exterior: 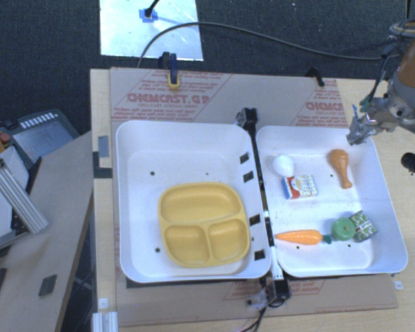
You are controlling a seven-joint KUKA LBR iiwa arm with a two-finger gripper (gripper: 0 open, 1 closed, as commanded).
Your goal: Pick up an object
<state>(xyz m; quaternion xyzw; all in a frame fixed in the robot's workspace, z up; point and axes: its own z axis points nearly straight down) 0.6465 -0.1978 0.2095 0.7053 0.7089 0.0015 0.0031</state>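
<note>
The right bin (373,254) holds a white egg (283,164), a small red and blue carton (300,186), a brown drumstick (340,167), an orange carrot (299,237) and a green toy (351,227). My gripper (357,131) hangs at the bin's far right corner, above and to the right of the drumstick, apart from it. Nothing shows between its tips.
The left bin (138,151) holds a yellow divided tray (203,223). A black divider strip (257,185) runs between the bins. The arm's wrist (408,95) comes in from the right edge. A grey device (34,140) sits on the left table.
</note>
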